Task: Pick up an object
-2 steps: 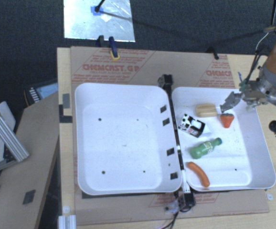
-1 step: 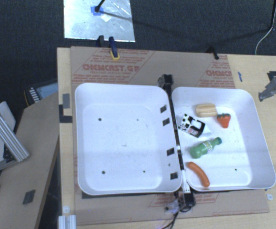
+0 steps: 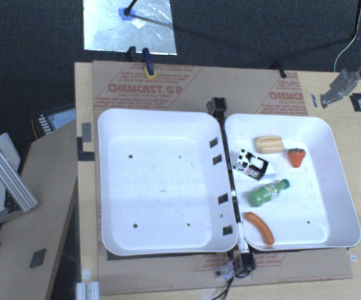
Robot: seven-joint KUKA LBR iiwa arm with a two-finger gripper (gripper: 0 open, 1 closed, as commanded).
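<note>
Camera view, looking down at a slant. Two shallow white plastic bins sit side by side on a tan surface (image 3: pixel 187 83) printed with red lettering. The left bin (image 3: pixel 115 186) and the right bin (image 3: pixel 336 186) touch along a shared middle edge marked with small dark tabs. All loose items lie in the right bin: a pale tan bread-roll-shaped block (image 3: pixel 269 144) near the far wall; just right of it a small orange-red strawberry-like toy with a green top (image 3: pixel 297 157); below the roll a black-and-white patterned box (image 3: pixel 251 165), tilted; nearer still a green plastic bottle (image 3: pixel 268 192) lying on its side, cap end toward the right; and nearest the front edge an orange sausage-shaped toy (image 3: pixel 259 227), lying diagonally. The items are apart from one another. The grey gripper (image 3: pixel 341 90) hangs at the upper right, outside the right bin and well apart from every item, nothing visible between its fingers; whether it is spread or pressed together cannot be told. A shiny metal sheet (image 3: pixel 129 16) lies beyond the surface at top.
</note>
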